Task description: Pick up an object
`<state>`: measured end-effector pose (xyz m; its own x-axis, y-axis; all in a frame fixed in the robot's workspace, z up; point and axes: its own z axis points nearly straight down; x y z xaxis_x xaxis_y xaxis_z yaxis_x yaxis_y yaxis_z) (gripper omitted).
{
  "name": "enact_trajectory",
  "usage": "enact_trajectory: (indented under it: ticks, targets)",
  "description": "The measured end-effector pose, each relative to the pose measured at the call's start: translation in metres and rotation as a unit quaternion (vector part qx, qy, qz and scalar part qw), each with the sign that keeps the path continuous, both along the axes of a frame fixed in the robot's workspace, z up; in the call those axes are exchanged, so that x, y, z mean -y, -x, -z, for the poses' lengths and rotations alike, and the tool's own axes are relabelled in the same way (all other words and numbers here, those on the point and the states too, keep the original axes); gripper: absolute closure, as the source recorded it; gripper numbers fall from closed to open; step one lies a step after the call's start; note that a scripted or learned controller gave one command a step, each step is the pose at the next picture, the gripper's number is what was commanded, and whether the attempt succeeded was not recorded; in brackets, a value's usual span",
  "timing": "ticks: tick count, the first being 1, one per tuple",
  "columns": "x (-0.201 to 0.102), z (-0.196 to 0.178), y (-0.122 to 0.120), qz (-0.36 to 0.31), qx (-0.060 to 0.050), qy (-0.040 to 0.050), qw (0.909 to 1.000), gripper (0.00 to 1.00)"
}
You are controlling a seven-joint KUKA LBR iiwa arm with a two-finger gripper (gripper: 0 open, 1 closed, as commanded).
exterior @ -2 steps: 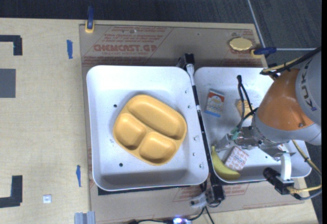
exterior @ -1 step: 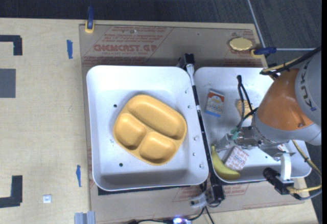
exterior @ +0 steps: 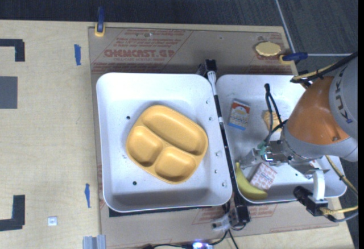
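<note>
The right bin holds a yellow banana at its front left corner. A small white packet with red print lies against the banana. Farther back are a small white, orange and blue carton and a yellowish item, partly hidden behind a black cable. My gripper hangs low in this bin, just above and behind the packet and banana. The orange-banded wrist covers the bin's right half. In the left bin a yellow three-compartment plate lies in the middle.
A black rail runs between the two bins. A round tan disc and a blue clamp sit behind the right bin. Another blue-and-yellow clamp is at the board's back left corner. A black bracket sticks out at the front right.
</note>
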<state>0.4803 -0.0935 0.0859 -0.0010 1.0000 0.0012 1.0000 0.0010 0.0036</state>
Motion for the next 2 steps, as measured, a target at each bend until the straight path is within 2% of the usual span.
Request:
enact_trajectory:
  ticks: [2]
  targets:
    - [-0.0012, 0.0000, 0.0000, 0.001, 0.000, 0.0011, 1.0000, 0.00]
